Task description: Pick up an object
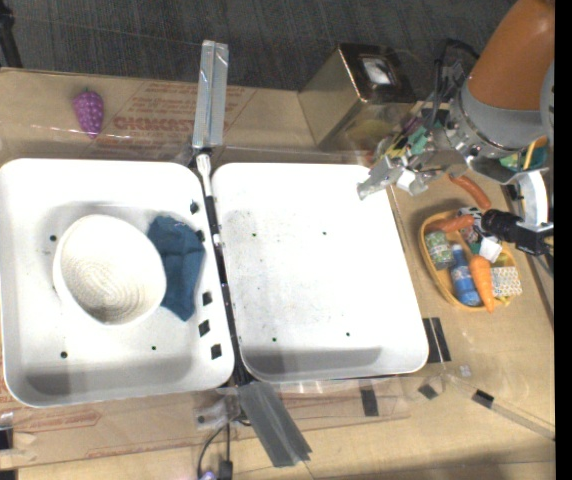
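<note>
Left bin [26, 368], left half of frame: white woven hat [111, 268] with blue cloth [178, 263] touching its right side, cloth's long axis running top to bottom. Arm [511, 63] enters upper right; gripper [378, 182] over right bin's [386, 348] upper right corner; claw state cannot be told.

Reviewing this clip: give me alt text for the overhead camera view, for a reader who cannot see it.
Seen from above, the gripper hangs over the right bin's far right corner, holding nothing. The left bin holds a white woven hat with a blue cloth beside it. A yellow basket of small items sits right of the bins.
</note>
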Robot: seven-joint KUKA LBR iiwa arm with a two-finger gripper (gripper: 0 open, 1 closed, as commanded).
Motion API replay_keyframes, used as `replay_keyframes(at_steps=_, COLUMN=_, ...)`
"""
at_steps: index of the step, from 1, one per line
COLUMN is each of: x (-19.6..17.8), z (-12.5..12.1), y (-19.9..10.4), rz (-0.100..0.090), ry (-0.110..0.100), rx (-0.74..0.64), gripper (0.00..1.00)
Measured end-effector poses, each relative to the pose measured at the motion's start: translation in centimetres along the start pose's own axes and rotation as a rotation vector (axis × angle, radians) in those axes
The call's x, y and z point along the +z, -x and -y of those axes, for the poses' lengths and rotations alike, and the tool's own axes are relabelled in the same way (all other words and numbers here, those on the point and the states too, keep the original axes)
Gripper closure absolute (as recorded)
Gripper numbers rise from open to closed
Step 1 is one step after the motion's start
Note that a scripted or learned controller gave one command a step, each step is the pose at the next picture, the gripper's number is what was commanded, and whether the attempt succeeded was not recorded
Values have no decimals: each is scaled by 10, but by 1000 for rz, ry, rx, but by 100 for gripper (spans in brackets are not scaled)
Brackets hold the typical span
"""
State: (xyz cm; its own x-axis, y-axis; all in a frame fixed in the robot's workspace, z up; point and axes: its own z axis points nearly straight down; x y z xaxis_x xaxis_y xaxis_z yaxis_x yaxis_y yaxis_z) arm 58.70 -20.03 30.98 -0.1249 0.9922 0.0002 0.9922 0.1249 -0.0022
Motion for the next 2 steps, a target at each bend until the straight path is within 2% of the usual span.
replay_keyframes(at_steps=1, x=-29, z=21, y=7, rz=3, ry=3, rx=-122, gripper=0)
replay_keyframes(at_steps=2, x=-121, z=104, y=-3, rz=4, ry=4, rx=-274, gripper=0)
